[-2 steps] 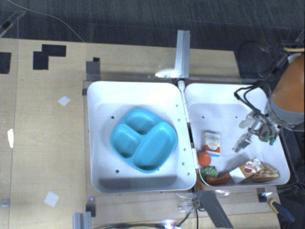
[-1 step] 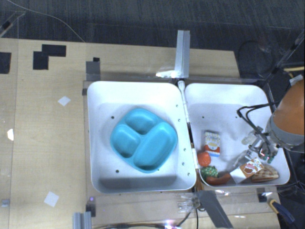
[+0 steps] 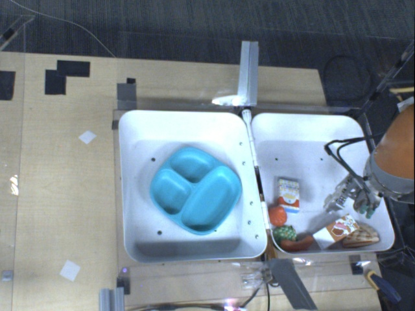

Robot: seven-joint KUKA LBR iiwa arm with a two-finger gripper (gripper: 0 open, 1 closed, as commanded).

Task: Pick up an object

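Left bin: a shallow white plastic bin point(image 3: 133, 173) is seen on the pale wooden tabletop point(image 3: 58, 173); a light blue three-compartment plastic tray point(image 3: 196, 190) lies near its middle, well apart from the arm's side, so it is judged not to be the present target.

Right bin: a second shallow white plastic bin point(image 3: 298, 141) sits just beside the first. The small things are crowded along its near edge, likely because loose items gather there.

Candidate objects: a small white and orange printed carton point(image 3: 288, 194) lies flat, with a small red round toy fruit point(image 3: 278, 216) just below it. A green leafy toy piece point(image 3: 284, 232) touches a dark red elongated toy piece point(image 3: 299, 242). An orange and white printed packet point(image 3: 342, 228) lies over a tan bread-like item point(image 3: 362, 237) at the near right corner.

Tool: the grey two-finger tool point(image 3: 353, 199) hangs low over the right bin, just above the printed packet. Whether its fingers are spread or pressed together cannot be told; the detail is too blurred. Nothing is seen between them.

Arm: the orange-banded wrist point(image 3: 395, 151) is leaned in from the right, with black cable point(image 3: 343, 149) looped beside it.

Step judged: descent toward the packet or bread-like item; no pick is made yet.

Writing: print is visible on carton and packet, but nothing is legible.

Risk: neighbouring items lie close, so a nudge is possible.
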